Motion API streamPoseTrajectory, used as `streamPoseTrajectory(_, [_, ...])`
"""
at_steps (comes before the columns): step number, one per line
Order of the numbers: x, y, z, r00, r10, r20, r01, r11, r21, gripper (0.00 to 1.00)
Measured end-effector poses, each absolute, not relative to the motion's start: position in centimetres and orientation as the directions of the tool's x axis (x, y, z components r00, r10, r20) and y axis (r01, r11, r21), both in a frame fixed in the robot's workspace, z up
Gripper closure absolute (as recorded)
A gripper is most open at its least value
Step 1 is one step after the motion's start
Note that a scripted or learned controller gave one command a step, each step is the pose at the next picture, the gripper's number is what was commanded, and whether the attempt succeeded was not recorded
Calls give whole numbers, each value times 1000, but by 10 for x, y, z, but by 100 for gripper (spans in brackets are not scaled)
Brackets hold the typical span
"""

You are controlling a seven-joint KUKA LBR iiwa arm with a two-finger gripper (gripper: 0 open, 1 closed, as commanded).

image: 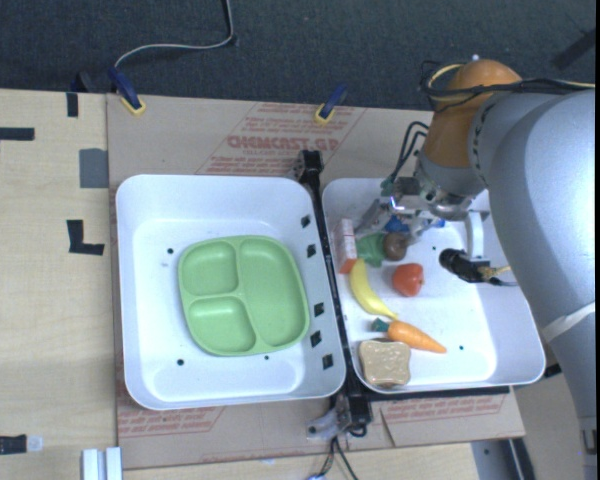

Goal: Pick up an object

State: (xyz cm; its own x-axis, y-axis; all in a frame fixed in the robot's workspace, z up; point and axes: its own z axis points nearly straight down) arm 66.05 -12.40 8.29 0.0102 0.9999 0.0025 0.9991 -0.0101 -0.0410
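Camera view: arm reaches in from the right, gripper (404,220) low over the back of the right bin (500,353), nosed into a tight cluster of toy food. That suits a pick, since the pile offers several targets. Whether it grasps anything, cannot tell; clutter hides the tips. Just beside it sit a dark roundish piece (396,245) and something green (371,249). Nearer the front lie a tomato (408,279), a banana (364,288), a carrot (414,337) and a slice of bread (385,362), all loose on the floor. Left bin (140,298) holds a green divided plate (243,294), likely the drop spot.
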Motion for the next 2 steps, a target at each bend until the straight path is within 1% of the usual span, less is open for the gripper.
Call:
streamPoseTrajectory(1, [662,-145,83,4,1000,11,999,-4,-37,0])
streamPoseTrajectory(2, [606,-136,86,0,1000,-1,1000,0,1,0])
